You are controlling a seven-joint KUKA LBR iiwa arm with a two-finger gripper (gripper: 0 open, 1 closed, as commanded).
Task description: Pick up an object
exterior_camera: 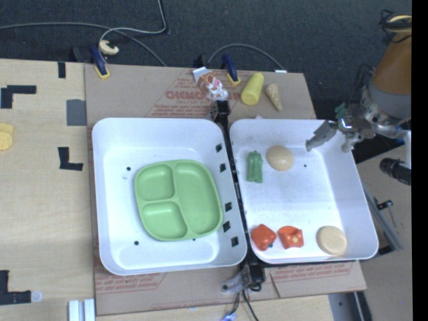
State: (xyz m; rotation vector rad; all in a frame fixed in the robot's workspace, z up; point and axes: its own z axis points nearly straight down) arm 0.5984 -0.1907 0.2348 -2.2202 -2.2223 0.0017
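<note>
Objects for picking lie in the right bin, five of them counted. One green stick-shaped piece sits near the bin's left wall, toward the far edge. One pale round ball rests just beside it, closer to the bin's middle. Two red pieces lie side by side along the near edge, by the near left corner; their exact shapes are hard to make out. One tan round disc sits by the near right corner.

My gripper hangs over the far right corner of the right bin, above its rim. I can see one finger angling toward the bin's middle, and nothing shows between my fingers. How far apart they stand I cannot tell, since the rest is blurred against my wrist. My arm is cut off at the right edge.

The left bin holds one green divided plate with three compartments, lying near the bin's middle.

Beyond the bins' far edges, on the brown cardboard, lie one yellow cylinder, one tan cone just beside it, and one small crumpled wrapper whose print is too small to read.
</note>
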